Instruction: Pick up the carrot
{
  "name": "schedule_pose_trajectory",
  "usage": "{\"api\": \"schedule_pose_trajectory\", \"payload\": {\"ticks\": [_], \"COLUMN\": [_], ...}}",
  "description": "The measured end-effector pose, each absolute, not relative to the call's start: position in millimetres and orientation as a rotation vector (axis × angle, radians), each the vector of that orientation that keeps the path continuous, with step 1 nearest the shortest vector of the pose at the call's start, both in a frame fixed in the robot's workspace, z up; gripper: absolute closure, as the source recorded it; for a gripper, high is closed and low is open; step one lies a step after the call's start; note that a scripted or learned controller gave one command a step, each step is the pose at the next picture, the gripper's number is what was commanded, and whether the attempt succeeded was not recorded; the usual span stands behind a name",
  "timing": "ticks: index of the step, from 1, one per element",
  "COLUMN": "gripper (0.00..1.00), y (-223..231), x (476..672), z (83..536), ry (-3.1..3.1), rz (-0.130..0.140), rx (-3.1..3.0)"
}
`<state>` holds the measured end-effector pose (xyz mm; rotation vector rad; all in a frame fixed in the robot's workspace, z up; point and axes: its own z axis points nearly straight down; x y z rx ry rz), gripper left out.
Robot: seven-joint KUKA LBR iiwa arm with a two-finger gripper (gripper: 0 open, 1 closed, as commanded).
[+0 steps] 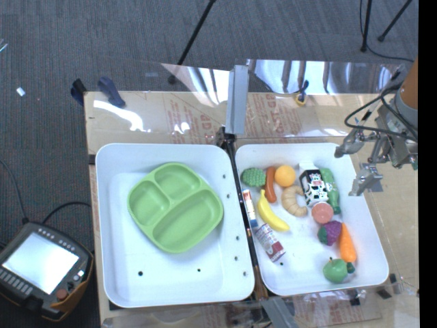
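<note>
The carrot [347,243], orange with a green top, lies near the front right corner of the right bin [374,234], between purple grapes [330,232] and a green apple [336,270]. My gripper [356,164] hovers over the bin's right rim, well behind the carrot. Its two fingers stand apart with nothing between them, so it is open.
The right bin also holds broccoli [253,177], a sausage [270,184], an orange [285,175], a croissant [295,201], a banana [272,214], a cow-patterned carton [314,186], a pink disc [322,212] and a can [270,242]. A green divided plate [175,207] lies in the left bin [116,265].
</note>
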<state>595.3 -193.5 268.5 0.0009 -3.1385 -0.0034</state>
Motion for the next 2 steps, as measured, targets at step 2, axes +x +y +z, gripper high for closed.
{"api": "schedule_pose_trajectory", "payload": {"ticks": [2], "gripper": [0.0], "y": [-198], "x": [554.1], "z": [111], "ry": [-3.132], "rz": [-0.006], "rx": [-0.077]}}
